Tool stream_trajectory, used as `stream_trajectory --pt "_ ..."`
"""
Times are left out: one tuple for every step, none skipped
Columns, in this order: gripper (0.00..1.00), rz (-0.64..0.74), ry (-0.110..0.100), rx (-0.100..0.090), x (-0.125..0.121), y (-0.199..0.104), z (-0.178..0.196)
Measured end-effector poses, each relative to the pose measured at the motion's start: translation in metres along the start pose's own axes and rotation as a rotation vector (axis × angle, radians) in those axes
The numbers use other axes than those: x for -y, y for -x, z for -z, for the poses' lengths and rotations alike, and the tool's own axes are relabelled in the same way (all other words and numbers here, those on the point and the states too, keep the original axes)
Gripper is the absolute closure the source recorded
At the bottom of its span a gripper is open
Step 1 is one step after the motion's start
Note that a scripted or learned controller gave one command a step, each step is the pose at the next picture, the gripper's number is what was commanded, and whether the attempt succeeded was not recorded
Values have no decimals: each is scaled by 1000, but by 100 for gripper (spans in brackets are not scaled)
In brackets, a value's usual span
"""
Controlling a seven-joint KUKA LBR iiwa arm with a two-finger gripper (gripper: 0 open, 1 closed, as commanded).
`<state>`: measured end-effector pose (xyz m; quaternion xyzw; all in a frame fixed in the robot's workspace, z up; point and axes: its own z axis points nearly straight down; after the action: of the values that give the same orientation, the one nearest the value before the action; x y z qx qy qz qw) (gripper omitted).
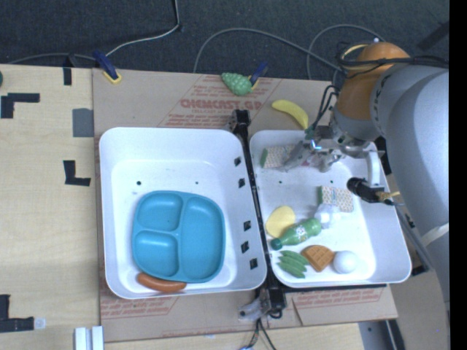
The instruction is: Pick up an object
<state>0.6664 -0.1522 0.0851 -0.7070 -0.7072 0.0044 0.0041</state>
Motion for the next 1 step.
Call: stream_trajectory --pt "0 0 13 1 76 -25 0"
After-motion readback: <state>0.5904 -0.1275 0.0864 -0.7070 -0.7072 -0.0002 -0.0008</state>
